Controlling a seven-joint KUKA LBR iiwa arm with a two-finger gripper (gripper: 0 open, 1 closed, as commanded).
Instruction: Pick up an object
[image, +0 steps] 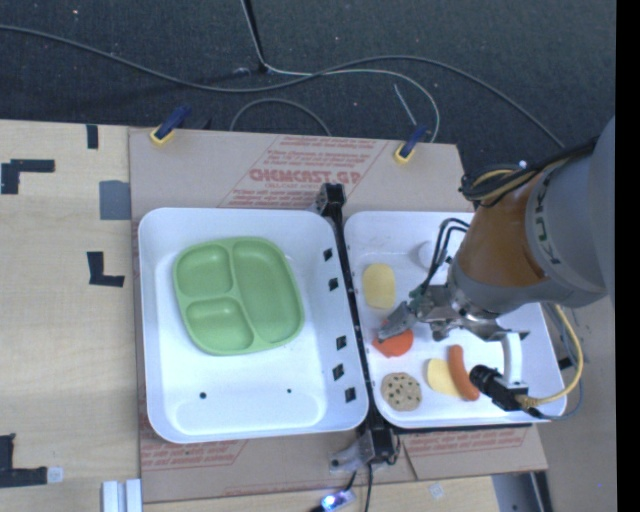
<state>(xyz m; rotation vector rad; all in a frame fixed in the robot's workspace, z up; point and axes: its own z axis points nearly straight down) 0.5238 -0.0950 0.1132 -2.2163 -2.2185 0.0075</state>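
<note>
Currently the arm reaches in from the right of the frame over the right bin (400, 228), its tool (397, 322) low at the bin's left-centre. Dark fingers sit directly above an orange-red round piece (395, 344), probably a toy tomato slice; whether they stand wide or narrow, cannot tell, and no object is seen between them. Candidates lie loose and apart in this bin, presumably to allow single grasps: a pale yellow piece (379, 284) above the tool, a cookie (401, 391) at lower centre, a sausage (461, 373) touching a yellow wedge (439, 375). Left bin (160, 390) carries a green divided plate (238, 295). Judgement: the red piece is the target; pick not yet confirmed.
</note>
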